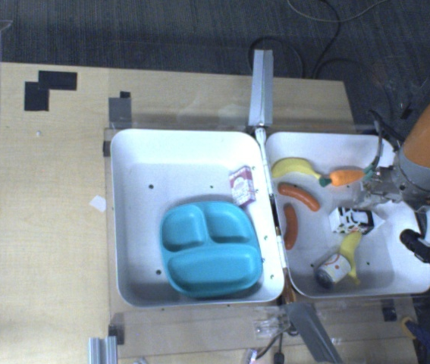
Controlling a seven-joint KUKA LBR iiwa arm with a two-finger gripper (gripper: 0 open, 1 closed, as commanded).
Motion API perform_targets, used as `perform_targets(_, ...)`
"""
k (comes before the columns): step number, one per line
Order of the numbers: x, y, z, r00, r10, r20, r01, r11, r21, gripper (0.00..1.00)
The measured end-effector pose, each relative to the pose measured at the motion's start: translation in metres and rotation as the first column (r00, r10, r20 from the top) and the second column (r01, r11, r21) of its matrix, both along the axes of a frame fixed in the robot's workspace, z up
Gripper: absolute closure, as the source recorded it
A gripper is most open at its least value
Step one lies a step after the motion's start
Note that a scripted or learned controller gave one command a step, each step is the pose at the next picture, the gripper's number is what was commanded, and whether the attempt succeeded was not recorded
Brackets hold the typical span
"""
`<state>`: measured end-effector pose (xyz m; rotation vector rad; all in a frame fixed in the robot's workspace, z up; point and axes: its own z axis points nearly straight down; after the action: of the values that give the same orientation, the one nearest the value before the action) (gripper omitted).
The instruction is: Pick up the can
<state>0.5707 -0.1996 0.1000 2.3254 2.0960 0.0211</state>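
Camera view, arm: you see the grey arm (427, 146) with its orange band enter from the right edge, over the right bin's upper right corner.
Camera view, tool: the tool (374, 186) sits low over the right bin (397, 279), right of centre in the frame; you cannot tell how far it is open, and nothing shows between its tips.
Camera view, can: the can (331, 270) lies on its side in the lower middle of the right bin, touching the lower end of a yellow banana (349, 250). It lies well apart from the tool.
Camera view, right bin, other things: another banana (296, 169) at the upper left, an orange carrot (345, 177) just right of it, two reddish sausages (299, 196) (290, 227) below, and a black-and-white item (353, 219), possibly a small carton, just under the tool.
Camera view, left bin: the left bin (135, 203) holds a blue divided tray (211, 249) in its lower half and a small packet (242, 186) against its right wall.
Camera view, surface: both bins rest side by side on the pale wooden surface (40, 226).
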Motion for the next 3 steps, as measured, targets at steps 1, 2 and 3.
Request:
perform_targets(1,0.002,0.005,0.125,0.944,-0.331,-0.013,0.331,0.944,-0.001,1.0)
perform_targets(2,0.038,0.01,0.114,0.73,-0.684,-0.015,0.684,0.73,0.0,1.0)
perform_targets(3,0.038,0.045,0.159,0.852,-0.524,-0.013,0.524,0.852,0.0,1.0)
